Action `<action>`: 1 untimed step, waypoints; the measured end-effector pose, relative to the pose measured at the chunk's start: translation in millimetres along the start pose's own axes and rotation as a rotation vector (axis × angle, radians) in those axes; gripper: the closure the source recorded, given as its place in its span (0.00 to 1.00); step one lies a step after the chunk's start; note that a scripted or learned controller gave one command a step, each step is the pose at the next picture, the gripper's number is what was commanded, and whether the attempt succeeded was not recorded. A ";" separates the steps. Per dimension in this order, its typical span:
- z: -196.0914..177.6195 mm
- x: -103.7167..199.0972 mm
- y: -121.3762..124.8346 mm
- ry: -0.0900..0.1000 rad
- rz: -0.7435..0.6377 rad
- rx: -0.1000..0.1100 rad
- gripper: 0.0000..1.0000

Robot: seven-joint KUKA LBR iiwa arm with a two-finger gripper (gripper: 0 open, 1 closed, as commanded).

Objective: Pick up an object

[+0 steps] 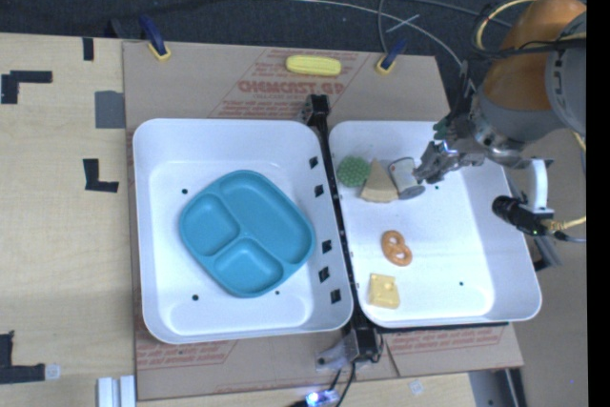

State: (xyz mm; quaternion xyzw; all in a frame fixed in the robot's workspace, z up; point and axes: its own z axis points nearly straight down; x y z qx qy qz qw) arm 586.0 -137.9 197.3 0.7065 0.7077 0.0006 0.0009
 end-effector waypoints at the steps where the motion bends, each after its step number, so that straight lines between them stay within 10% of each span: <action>1: -47.7 5.9 8.2 0.000 -0.001 -0.002 1.00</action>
